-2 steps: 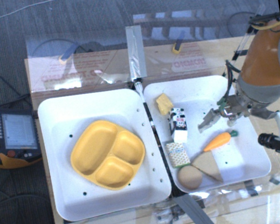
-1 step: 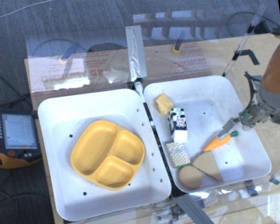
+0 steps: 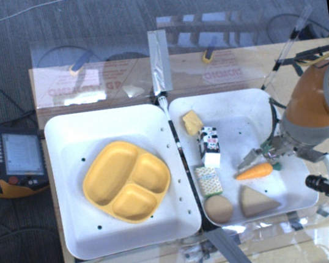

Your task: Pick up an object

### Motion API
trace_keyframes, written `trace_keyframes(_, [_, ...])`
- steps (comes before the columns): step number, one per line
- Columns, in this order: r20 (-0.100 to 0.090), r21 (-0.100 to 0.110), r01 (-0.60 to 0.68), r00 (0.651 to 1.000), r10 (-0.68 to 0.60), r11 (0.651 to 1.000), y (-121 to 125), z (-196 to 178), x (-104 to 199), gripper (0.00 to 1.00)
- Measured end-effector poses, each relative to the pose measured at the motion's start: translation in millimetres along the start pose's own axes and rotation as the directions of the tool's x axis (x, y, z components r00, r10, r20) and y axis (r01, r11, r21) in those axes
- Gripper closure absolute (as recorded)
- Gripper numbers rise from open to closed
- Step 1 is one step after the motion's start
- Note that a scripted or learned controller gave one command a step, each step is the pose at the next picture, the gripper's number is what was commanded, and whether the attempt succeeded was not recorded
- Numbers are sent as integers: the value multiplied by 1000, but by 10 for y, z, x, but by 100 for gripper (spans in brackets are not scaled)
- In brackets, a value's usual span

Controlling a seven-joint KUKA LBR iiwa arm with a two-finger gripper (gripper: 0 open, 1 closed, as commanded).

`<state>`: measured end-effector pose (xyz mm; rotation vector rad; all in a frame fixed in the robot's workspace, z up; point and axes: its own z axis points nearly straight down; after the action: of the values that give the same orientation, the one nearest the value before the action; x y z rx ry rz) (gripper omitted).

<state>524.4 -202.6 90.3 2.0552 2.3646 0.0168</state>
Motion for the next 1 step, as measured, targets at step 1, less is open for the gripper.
trace_keyframes(1, [-21,9,-19,1000,19,1000,175,8,-85,0])
